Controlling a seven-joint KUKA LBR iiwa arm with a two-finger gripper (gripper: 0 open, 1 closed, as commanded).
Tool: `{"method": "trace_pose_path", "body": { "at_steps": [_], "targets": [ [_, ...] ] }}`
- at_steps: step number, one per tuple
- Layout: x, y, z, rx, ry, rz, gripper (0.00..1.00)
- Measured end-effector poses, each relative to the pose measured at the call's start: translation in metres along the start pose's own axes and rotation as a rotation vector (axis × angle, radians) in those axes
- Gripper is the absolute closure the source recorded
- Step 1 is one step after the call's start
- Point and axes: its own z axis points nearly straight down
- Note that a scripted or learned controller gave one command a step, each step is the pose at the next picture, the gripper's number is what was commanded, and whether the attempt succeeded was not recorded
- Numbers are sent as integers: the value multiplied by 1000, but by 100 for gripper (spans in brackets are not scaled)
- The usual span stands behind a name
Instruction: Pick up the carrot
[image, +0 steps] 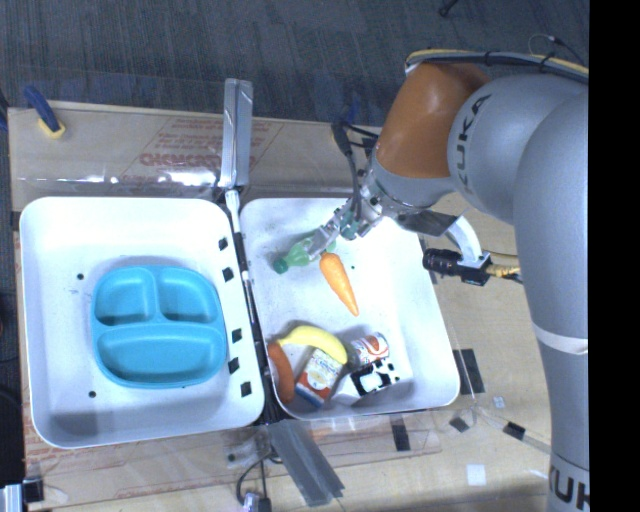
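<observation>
The grey arm bends in from the right, its end effector (345, 226) angled down-left; its opening cannot be told. The tapered orange carrot (340, 282) lies just below it.

Two white bins sit side by side: the left bin (40, 300) and the right bin (425, 300). There is one blue tray (157, 325), one carrot (340, 282), one green bottle (303, 251), one banana (315, 343) and one arm (500, 130).

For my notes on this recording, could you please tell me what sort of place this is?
Probably a robotics lab bench for grasping trials: a KUKA arm reaches over two white bins, one holding a carrot and toy groceries, the other a blue divided tray.
</observation>
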Motion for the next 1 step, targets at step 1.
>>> {"method": "trace_pose_path", "body": {
  "at_steps": [1],
  "targets": [
    [-1,1,-10,-1,-1,-4,100]
  ]
}}
